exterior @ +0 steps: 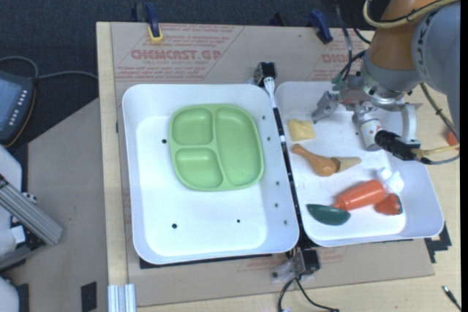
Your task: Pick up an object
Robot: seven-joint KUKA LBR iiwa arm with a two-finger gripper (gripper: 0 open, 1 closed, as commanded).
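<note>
Two white bins are counted: a left bin [146, 157] and a right bin [424, 212]. One green divided plate [216, 147] is seen in the left bin. In the right bin, one yellow block [301, 130], one tan spoon-shaped piece [322, 161], one orange bottle [363, 194], one red piece [390, 206] and one dark green piece [329, 214] are counted.

1. The grey arm [439, 33] runs off the right side, so most of it is cut away
2. The gripper [349, 112] is too small and dark to tell how its fingers stand
3. The right bin [420, 226] has its back edge hidden under the arm
4. A dark screen [13, 104] at the left is cut off
</note>
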